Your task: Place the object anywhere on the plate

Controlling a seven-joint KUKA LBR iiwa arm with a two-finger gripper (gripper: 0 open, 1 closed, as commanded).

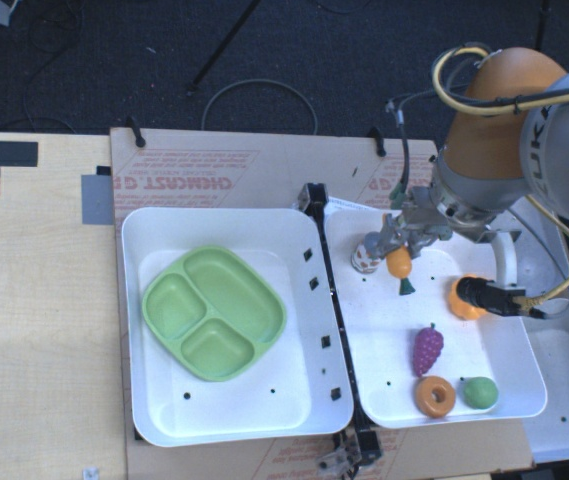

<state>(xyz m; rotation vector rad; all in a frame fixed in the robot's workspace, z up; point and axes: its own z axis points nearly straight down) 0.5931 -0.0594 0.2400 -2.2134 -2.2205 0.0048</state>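
A green divided plate point(214, 311) lies in the left bin point(154, 408). My gripper point(392, 251) hangs over the far left part of the right bin point(509, 393). It is shut on a small orange toy carrot point(399, 263), whose green top point(405, 287) points down towards the bin floor. The carrot is about a hand's width to the right of the divider between the bins, well apart from the plate.
A small white and brown object point(364, 260) sits just left of the gripper. Purple grapes point(426, 349), a donut point(434, 396), a green fruit point(480, 392) and an orange fruit point(464, 298) lie in the right bin. A black divider point(329, 308) separates the bins.
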